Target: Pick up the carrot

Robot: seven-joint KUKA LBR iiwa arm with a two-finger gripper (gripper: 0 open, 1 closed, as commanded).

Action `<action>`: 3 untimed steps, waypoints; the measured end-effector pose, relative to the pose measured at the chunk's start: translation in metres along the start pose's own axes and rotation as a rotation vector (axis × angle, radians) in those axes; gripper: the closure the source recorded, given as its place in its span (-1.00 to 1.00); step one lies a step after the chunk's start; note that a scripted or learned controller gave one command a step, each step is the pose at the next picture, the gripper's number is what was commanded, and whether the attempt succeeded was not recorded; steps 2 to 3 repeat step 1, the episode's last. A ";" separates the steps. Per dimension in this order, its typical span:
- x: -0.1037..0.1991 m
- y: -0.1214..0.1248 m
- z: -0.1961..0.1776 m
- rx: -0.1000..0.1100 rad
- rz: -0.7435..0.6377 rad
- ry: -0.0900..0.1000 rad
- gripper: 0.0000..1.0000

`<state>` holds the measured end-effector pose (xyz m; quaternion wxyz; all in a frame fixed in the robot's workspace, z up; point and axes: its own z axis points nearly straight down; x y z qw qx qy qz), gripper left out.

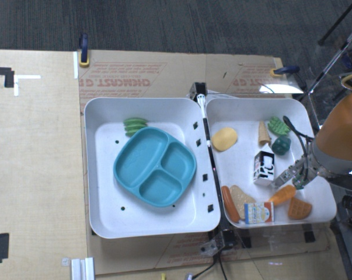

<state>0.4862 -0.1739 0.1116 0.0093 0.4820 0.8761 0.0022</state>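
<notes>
Readable writing: mirrored red print on the cardboard sheet (pixel 123 74) along the upper centre of the frame, too reversed and small to read with certainty. The black-and-white carton (pixel 264 167) and the small carton with blue and orange print (pixel 258 213) both carry labels, illegible.

Two white bins on the surface. Left bin (pixel 100 214): one blue three-compartment plate (pixel 155 166) at centre, one green pod-like item (pixel 135 125) touching its upper-left rim; bare floor runs along the bin's left and lower walls.

Right bin (pixel 246 109), crowded in its lower half: one carrot (pixel 282 195) lying tilted at lower right, just beside an orange cookie-shaped piece (pixel 299 209). Also one sausage (pixel 229 203), one bread slice (pixel 242 198), one yellow lump (pixel 225 139), one cone (pixel 263 133), one leafy green (pixel 277 125), one dark teal piece (pixel 281 145). Open floor in the upper left of this bin.

Claw (pixel 296 177) sits just above the carrot's upper end, fingers narrowly apart, nothing seen between them.
</notes>
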 end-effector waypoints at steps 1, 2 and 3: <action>-0.002 0.002 -0.009 -0.004 0.001 -0.005 1.00; -0.002 0.002 -0.009 -0.004 0.001 -0.005 1.00; -0.002 0.002 -0.009 -0.004 0.001 -0.005 1.00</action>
